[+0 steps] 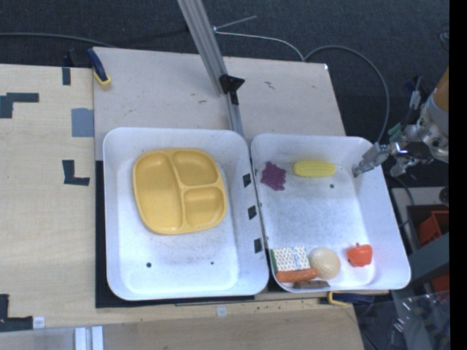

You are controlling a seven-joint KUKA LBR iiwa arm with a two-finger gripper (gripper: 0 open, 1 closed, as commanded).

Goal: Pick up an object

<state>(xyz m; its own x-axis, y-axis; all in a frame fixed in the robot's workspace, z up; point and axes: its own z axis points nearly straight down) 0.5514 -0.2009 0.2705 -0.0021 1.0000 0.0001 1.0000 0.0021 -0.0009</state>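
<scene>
Pale wood surface [44, 195] fills the left of the frame, with grey and black tape marks on it; dark carpet runs along the top. A beige board [182, 86] lies under two white bins set side by side mid-frame. A metal rail [204, 35] slants down from top centre to the seam between the bins. A blue and yellow clamp [98, 67] sits at the board's upper left corner. Cables loop across the carpet at upper right.

Left bin [124, 268] holds a yellow divided plate [179, 191], three compartments, lying flat in its upper half.

Right bin [379, 217] holds the loose items. Purple piece [273, 175] lies near the upper left corner, yellow corn cob [314, 169] just to its right, the two apart. Along the bottom edge: a checkered packet [290, 257] at left, an orange carrot [296, 275] just below it, a cream egg-shaped thing [325, 262] touching the carrot's right end, and a red-orange pepper-like item [359, 254] a little apart to the right.

Arm comes in at the right edge, upper half of frame. Claw [379, 157] sits over the right bin's upper right rim, well away from the bottom items, nearest the corn cob. Cannot tell how the claw is set; nothing is visible between its tips.
</scene>
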